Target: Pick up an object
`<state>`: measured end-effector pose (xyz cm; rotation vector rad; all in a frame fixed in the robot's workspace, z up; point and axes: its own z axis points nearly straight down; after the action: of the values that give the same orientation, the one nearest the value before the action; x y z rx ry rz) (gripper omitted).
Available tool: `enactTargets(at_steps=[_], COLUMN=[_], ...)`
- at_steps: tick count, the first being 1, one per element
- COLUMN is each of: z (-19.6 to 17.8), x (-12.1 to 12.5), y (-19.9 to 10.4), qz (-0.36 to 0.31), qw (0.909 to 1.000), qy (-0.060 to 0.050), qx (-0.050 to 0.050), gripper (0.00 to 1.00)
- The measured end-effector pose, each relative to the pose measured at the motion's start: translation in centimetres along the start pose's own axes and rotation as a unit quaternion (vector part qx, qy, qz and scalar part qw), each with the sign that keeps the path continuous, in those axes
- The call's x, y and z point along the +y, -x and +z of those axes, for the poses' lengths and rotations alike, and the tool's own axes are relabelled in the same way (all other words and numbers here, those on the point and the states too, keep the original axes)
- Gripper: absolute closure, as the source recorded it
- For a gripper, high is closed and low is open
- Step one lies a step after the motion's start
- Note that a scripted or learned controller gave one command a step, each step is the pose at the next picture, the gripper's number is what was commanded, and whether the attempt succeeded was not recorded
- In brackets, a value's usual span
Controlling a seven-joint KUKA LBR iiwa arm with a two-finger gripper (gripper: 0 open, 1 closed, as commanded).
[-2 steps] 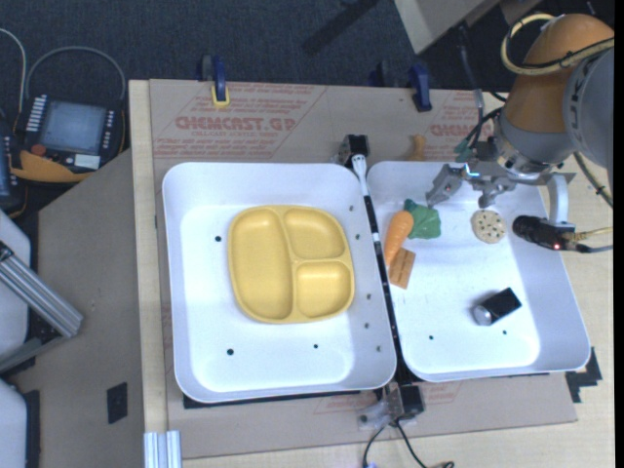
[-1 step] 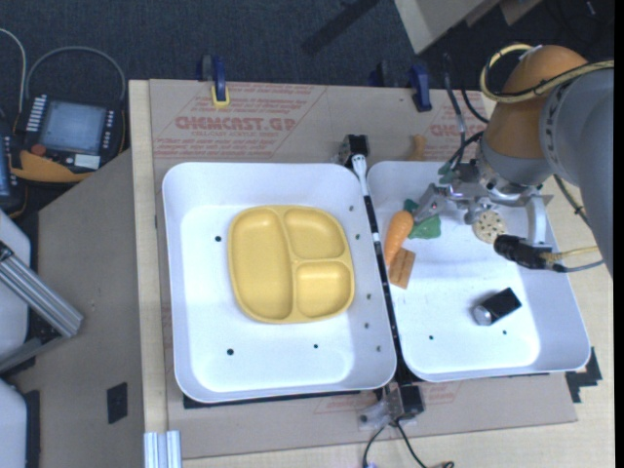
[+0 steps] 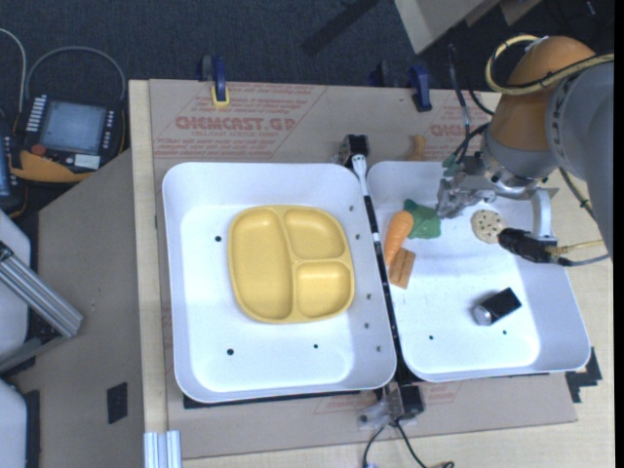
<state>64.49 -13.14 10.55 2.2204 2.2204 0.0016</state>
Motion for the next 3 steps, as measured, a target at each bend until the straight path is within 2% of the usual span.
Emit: enactTargets(at_steps=[1, 3], z=[-6.3, -17.1], x=[0.1, 0.4], y=[-0.5, -0.5], qz=[-0.001, -0.001], qw=[1.0000, 1.0000], qy=[0.004, 0.003], qx=[-0.001, -0.001], gripper=[1.00, 1.00])
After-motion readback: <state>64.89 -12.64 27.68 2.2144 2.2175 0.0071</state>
